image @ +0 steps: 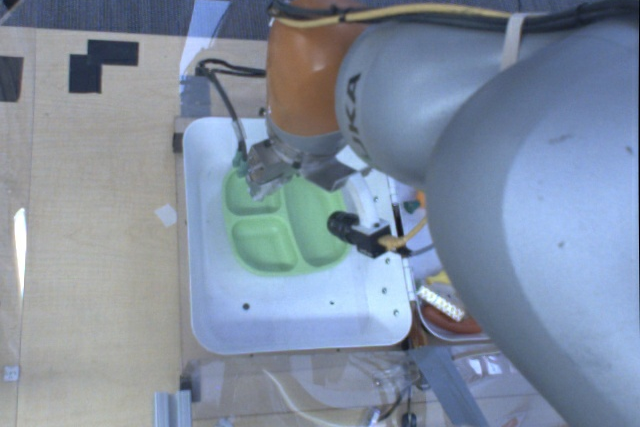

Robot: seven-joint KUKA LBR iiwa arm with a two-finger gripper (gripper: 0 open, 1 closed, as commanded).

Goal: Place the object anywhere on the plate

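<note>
A: Camera view, lot one, task status. Largest item first: white left bin [300,330], shallow, with the plate lying in its upper half.

B: We log it. Next down?

A: Green plate [265,245], divided into compartments. The two lower compartments show bare green. The upper ones are partly covered by the wrist.

B: And the object to be placed?

A: We cannot tell where it is. It may sit hidden under the wrist over the plate's upper left compartment, or it may be one of the small things to the right of the bin. There we note a pale striped piece [440,300] beside an orange-brown rim [450,323]. We judge the placing unconfirmed; a release or a fresh pick may both remain.

B: Lot two, arm pose, same order.

A: Grey arm [500,165], very large in the foreground, reaching in from the right across the bin. Then the orange band [300,65], above the bin's far edge, with the wrist pointing downward. Then the gripper [262,173], low over the plate's upper left compartment, close to or touching it.

B: Gripper state?

A: We cannot tell whether it is spread, pressed together, or pinching anything; the wrist housing hides that.
</note>
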